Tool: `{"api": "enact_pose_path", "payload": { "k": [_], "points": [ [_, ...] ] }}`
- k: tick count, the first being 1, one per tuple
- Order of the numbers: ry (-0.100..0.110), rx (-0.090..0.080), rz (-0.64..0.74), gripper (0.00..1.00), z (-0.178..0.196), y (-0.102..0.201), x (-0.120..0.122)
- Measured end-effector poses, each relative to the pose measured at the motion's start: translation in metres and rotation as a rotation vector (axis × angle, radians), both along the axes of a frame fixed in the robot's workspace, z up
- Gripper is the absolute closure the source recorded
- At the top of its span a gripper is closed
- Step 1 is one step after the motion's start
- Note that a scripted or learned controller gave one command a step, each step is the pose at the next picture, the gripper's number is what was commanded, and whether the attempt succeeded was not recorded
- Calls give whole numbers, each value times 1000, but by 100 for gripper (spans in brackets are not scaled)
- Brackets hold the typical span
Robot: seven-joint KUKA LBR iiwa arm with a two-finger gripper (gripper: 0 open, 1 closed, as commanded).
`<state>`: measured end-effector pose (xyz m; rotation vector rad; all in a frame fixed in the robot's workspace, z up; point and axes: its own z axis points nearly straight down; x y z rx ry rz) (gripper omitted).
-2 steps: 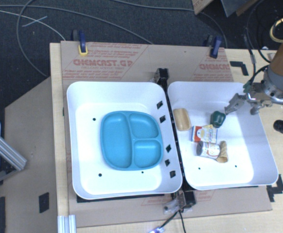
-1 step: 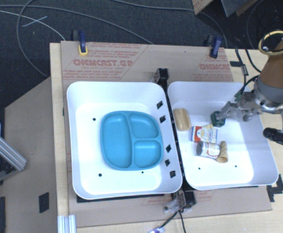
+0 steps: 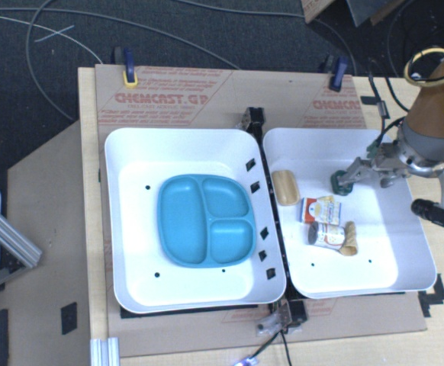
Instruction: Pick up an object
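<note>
Grey gripper point(image 3: 342, 181) hangs low in the right bin point(image 3: 405, 269); I cannot tell its grip. A tan block point(image 3: 285, 187) sits just left of it, a small packet point(image 3: 322, 210) below.

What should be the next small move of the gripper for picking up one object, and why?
Probably move the gripper a little toward the view's left and bottom, then lower it over the small packet. The gripper sits above bare floor of the right bin, holding nothing I can see. The packet lies just below-left of it, closer than the tan block by the bin's left wall.
</note>
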<state>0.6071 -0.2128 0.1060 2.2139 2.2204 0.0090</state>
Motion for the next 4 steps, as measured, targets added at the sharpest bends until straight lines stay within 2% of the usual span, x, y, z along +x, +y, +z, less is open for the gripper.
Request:
{"api": "enact_pose_path", "payload": {
  "k": [1,3,4],
  "points": [
    [-3,2,0,100,10,1,1],
    [0,-2,-1,100,110,0,-1],
    [11,3,1,100,107,46,-21]
  ]
}}
